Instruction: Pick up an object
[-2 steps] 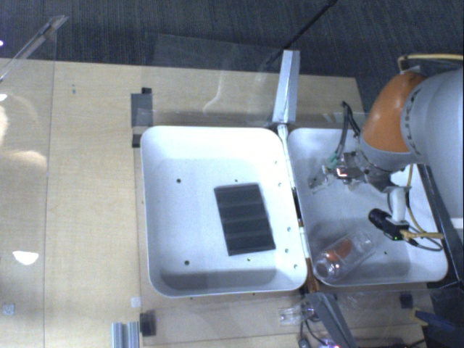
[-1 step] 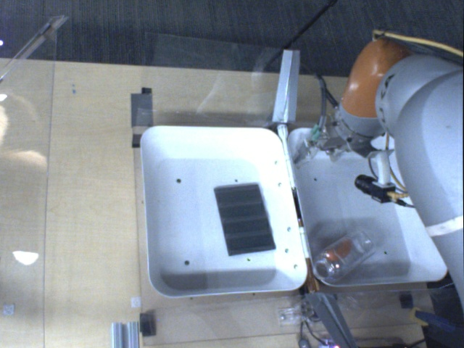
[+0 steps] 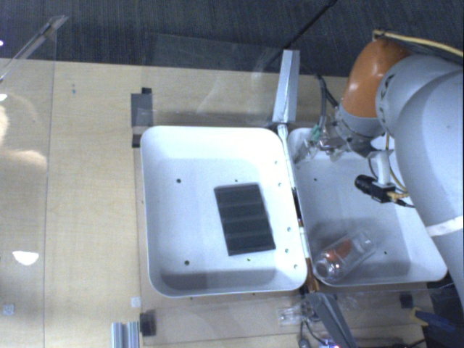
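We see the grey arm (image 3: 428,143) reaching in from the right, its orange band (image 3: 370,78) above the wrist, bent down over the far corner of the right bin (image 3: 420,263). The gripper (image 3: 319,142) sits low there, near the bin's far left corner; we cannot tell how it is set. The left bin (image 3: 163,194) holds a dark ribbed rectangular pad (image 3: 244,218) lying flat near its middle. In the right bin a clear plastic bottle (image 3: 344,254) with something reddish inside lies on its side near the front edge, well apart from the gripper.
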`<state>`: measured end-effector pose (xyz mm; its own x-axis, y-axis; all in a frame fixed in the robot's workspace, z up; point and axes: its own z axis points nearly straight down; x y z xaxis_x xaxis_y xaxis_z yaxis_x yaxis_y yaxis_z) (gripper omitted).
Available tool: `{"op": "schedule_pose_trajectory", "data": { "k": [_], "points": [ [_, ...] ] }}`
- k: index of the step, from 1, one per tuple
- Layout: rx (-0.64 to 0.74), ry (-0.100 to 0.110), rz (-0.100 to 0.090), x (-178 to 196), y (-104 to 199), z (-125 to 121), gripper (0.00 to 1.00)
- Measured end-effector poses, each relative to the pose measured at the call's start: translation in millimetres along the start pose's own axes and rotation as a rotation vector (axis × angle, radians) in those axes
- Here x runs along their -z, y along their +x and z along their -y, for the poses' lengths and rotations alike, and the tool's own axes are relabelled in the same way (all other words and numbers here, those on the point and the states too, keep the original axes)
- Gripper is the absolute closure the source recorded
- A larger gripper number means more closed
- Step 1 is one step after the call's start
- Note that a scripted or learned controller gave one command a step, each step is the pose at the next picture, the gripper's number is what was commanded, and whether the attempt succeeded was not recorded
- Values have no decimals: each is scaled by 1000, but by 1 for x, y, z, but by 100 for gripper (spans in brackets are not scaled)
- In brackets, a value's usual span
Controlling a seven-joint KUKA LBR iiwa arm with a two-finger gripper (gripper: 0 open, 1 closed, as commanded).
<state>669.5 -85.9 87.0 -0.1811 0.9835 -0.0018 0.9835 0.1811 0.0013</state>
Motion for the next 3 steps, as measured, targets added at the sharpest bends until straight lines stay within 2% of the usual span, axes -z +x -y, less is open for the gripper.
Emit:
{"op": "schedule_pose_trajectory", "data": {
  "k": [1,2,3],
  "points": [
    [-250,-6,2,28,-89,15,0],
    [-31,-8,0,2,-44,93,0],
    [14,-8,1,0,-33,23,0]
  ]
}}
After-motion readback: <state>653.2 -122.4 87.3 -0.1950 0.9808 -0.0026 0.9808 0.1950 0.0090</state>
